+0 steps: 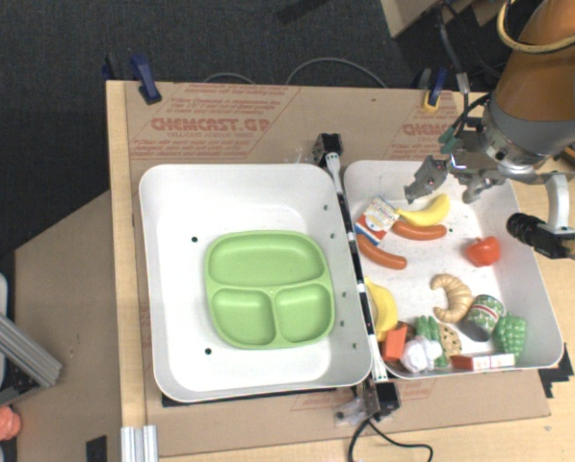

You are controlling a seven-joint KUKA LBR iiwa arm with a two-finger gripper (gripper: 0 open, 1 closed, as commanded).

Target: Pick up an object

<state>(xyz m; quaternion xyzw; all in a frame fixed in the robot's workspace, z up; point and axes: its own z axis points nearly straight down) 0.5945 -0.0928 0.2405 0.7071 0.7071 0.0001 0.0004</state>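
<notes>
- the gripper [450,183] hangs over the far end of the right bin [542,301], its two grey fingers spread apart with nothing between them, so it is released.
- just below the gripper lies a yellow banana [426,213], with an orange sausage [420,231] pressed along its near side; the left finger tip sits close above the banana's left end, though i cannot tell if it touches.
- to the lower left of the gripper, a small red and white carton [376,218] leans near the bin's left wall.
- a second sausage [380,254] lies below that, further down from the gripper.
- down and to the right of the gripper sits a red tomato [483,250], apart from the rest.
- well below the gripper, a croissant [452,295] curls in the middle of the bin.
- at the near end, farthest from the gripper, things crowd together: another banana [383,308] by the left wall, an orange block [396,341], a green leafy piece [509,333], a dark tin with a green label [482,316] and a flat red and white packet [484,362].
- far to the gripper's left, the left bin [171,210] holds a green divided plate [267,288] with three compartments.
- the arm [542,75] comes in above and right of the gripper, orange band over grey.
</notes>
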